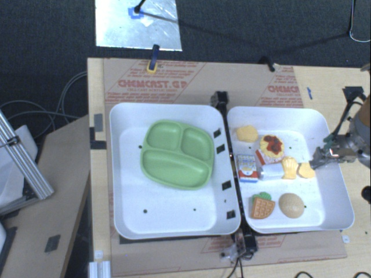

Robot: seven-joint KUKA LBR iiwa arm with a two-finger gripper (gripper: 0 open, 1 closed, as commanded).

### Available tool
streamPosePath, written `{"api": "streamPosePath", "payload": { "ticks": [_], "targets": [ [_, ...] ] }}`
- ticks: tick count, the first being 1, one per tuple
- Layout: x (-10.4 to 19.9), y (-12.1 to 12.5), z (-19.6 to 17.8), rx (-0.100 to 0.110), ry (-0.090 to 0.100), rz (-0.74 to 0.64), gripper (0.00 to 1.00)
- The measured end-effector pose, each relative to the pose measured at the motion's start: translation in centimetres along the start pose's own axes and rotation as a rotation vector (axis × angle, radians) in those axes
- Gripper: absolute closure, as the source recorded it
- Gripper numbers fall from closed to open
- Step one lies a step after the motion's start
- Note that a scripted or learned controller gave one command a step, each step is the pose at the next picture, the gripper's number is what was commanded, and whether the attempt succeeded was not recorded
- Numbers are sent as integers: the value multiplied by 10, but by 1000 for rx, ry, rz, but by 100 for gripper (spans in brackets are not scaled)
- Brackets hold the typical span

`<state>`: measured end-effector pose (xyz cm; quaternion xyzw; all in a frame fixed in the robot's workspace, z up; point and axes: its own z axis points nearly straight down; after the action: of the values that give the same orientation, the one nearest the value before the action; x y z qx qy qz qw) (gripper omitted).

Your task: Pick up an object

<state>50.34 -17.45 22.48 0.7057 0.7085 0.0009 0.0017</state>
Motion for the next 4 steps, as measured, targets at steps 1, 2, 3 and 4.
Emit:
{"api": "streamPosePath", "payload": {
  "ticks": [1, 2, 3, 4],
  "targets": [
    [48, 4, -7, 1, 1, -3, 100],
    [93, -9, 4, 3, 2, -4, 100],
    [125, 0, 4, 2, 2, -4, 100],
    [127, -19, -5, 3, 2, 1, 100]
  ]
}}
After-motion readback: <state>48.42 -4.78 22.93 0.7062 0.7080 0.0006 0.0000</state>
